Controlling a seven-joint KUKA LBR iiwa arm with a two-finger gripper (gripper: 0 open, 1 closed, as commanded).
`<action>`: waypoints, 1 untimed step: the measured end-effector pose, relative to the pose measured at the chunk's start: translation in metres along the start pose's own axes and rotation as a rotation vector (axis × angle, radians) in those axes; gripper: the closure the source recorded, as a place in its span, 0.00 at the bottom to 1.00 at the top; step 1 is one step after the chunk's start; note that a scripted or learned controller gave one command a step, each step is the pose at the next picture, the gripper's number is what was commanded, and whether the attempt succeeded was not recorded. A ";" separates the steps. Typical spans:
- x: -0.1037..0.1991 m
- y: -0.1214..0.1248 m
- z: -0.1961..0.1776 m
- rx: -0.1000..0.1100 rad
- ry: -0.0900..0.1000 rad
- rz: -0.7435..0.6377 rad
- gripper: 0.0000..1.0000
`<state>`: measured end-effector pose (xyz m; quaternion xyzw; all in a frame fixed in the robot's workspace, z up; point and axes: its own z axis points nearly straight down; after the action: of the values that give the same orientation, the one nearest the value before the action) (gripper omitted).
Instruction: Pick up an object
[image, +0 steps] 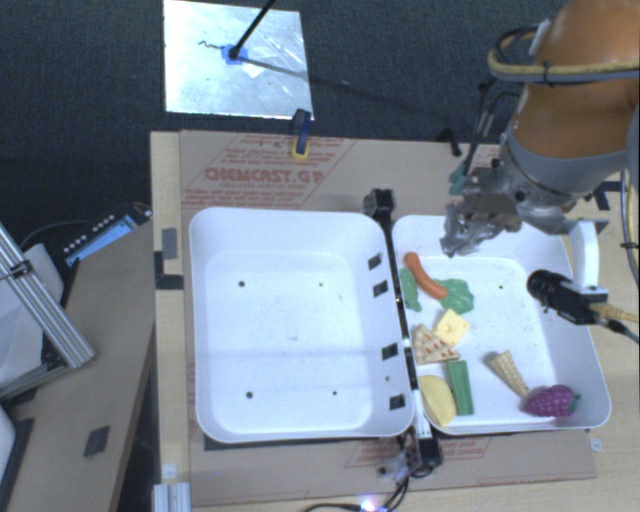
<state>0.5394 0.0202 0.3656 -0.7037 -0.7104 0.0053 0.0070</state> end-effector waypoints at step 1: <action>0.120 -0.047 -0.131 -0.033 0.006 -0.010 1.00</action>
<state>0.4940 0.1390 0.4981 -0.7002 -0.7138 -0.0086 -0.0022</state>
